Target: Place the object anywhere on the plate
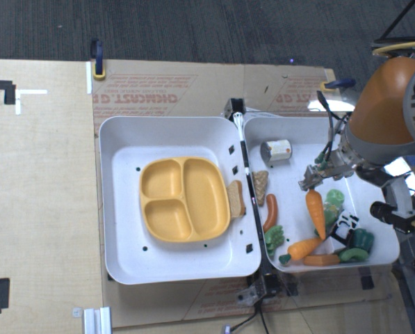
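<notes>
Orange toy carrots crowd the near end of the right bin (pixel 384 256) as I watch: one lies flat along the near wall (pixel 320 259), another angles beside it (pixel 303 248), and a third carrot (pixel 315 213) stands lengthwise just below my pincer (pixel 317 177). Green pieces (pixel 356 245) sit by them, too jumbled for me to name. A red sausage (pixel 270 211) lies against the divider, with a cracker (pixel 261 185) past it. The pincer hangs low over the middle of this bin, its tip close to the upper end of that third carrot; I cannot tell how far it is open, nor whether it touches anything. Farther back rests a pale can (pixel 277 150) on its side. Left, the yellow plate (pixel 185 199) with three compartments sits in the other bin (pixel 117 207), a slice of bread (pixel 236 199) touching its right rim. The arm's orange band (pixel 384 103) is cut off at the edge.
</notes>
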{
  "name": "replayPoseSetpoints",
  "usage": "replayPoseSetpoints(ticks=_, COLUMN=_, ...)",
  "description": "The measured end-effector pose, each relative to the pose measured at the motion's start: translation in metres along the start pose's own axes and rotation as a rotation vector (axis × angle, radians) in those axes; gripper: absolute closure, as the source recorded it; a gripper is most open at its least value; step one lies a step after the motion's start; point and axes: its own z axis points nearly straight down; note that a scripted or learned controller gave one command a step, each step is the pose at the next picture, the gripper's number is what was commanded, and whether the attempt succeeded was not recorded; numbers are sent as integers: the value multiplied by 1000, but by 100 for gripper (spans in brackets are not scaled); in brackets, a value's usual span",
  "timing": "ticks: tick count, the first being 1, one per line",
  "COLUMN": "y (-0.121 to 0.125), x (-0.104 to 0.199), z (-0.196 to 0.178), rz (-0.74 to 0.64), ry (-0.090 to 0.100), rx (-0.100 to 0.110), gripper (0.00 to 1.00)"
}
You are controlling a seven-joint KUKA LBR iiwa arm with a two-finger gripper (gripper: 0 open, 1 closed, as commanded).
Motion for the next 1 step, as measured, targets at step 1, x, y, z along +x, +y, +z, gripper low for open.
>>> replayPoseSetpoints(ticks=1, y=74, x=51, z=-18, rz=123, ry=-1, rx=5, gripper=100)
